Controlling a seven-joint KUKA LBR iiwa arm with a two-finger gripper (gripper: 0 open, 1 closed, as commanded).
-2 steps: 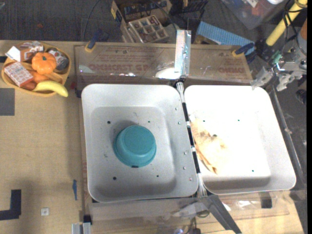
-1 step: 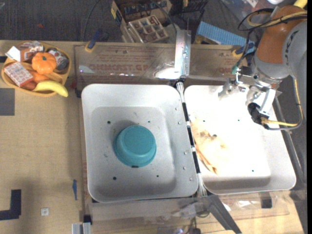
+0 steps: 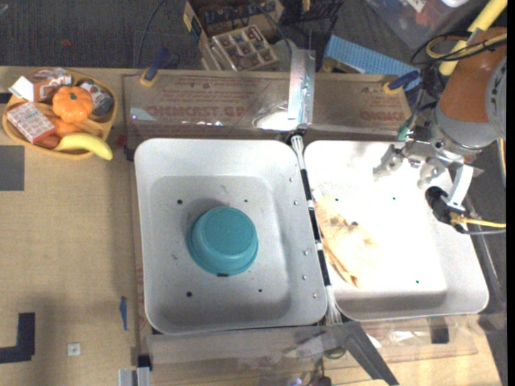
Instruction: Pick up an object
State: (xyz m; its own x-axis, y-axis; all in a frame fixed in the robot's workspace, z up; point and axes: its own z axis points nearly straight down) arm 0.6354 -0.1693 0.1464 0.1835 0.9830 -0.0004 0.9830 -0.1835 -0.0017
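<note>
A teal bowl (image 3: 224,240) lies upside down in the middle of the left bin (image 3: 153,175). The right bin (image 3: 451,288) holds a flat tan-brown patch (image 3: 342,236) along its left side; I cannot tell whether it is a thin object or a stain. My gripper (image 3: 405,170) hangs over the far right part of the right bin, below the orange band (image 3: 475,87). Its fingers are spread open, with only white bin floor between them. It is well apart from both the patch and the bowl.
A basket of toy fruit (image 3: 60,115) sits on the bench at the far left. Cardboard walls (image 3: 209,107) stand behind both bins, with a metal bracket (image 3: 299,95) between them. A black part with a yellow cable (image 3: 483,225) hangs at the right bin's right rim.
</note>
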